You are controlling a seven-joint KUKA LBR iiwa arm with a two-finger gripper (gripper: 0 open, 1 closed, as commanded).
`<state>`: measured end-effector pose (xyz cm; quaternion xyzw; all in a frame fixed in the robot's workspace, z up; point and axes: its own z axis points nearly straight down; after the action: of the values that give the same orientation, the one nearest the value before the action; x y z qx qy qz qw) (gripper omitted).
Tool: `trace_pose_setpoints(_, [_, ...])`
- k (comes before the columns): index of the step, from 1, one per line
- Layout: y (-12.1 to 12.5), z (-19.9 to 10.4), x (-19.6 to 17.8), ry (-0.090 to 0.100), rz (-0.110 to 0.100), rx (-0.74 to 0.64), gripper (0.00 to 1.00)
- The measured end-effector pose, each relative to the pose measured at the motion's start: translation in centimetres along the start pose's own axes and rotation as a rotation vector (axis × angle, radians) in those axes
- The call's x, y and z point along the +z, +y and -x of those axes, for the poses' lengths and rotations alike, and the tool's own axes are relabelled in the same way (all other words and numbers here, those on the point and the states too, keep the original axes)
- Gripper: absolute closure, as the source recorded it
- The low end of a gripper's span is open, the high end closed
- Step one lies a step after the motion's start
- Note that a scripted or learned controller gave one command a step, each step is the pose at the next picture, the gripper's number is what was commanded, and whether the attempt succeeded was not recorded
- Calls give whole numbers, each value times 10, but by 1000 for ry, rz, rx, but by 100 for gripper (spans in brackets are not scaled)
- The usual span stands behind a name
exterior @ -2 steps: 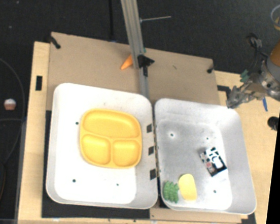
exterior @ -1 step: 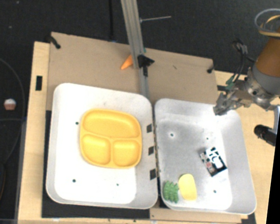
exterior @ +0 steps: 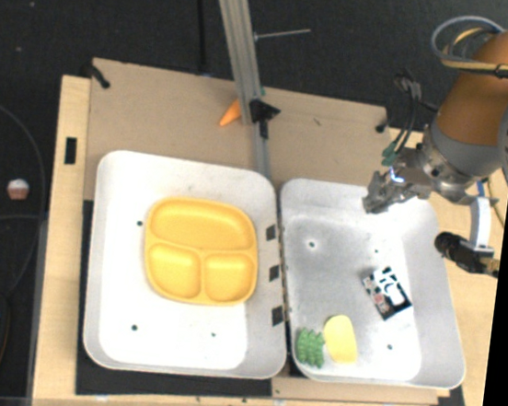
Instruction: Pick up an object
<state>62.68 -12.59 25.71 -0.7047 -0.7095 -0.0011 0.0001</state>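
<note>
Fingers (exterior: 377,197) hovering at right bin's (exterior: 328,207) far edge, can't tell if released; nothing picked yet. Black-white obj (exterior: 386,292), yellow obj (exterior: 340,338) sitting well below fingers.

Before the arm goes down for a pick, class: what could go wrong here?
1. The green object and the yellow object lie touching against the right bin's near wall; a grasp may catch both or strike the wall.
2. The black-and-white object looks flat, so it may slip.
3. The gripper hovers at the far rim, away from all three.
</note>
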Motion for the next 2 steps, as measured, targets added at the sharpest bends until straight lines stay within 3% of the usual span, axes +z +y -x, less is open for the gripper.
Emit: trace_pose_setpoints(2, [-27, -98, 8, -2, -2, 2, 100])
